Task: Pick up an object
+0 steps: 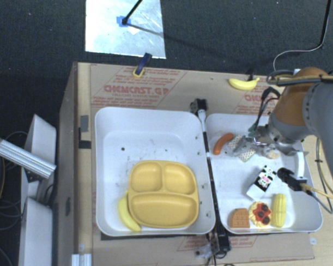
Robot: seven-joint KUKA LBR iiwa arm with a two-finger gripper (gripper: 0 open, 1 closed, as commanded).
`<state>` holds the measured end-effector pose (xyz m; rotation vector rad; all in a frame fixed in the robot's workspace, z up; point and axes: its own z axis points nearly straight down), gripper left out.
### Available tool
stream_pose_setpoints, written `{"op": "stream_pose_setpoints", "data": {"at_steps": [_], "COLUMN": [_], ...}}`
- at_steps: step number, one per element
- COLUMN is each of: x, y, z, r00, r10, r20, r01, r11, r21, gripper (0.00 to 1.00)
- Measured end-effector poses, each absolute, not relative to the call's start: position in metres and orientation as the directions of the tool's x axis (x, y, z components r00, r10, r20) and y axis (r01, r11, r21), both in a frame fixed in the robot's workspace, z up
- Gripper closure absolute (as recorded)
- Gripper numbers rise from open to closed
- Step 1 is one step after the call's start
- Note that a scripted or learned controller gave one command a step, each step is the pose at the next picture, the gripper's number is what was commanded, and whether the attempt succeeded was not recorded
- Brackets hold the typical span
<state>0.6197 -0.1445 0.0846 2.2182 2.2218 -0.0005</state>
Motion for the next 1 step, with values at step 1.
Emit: {"op": "stream_pose_setpoints", "data": {"at_steps": [1], "x": [0.5606], "y": [-0.1742], "z": [0.0843], "r00": [0.0], "r10": [1.0], "r20": [-0.001], "r01": [1.0], "r11": [0.0], "r21": [0.001], "gripper": [0.0]}}
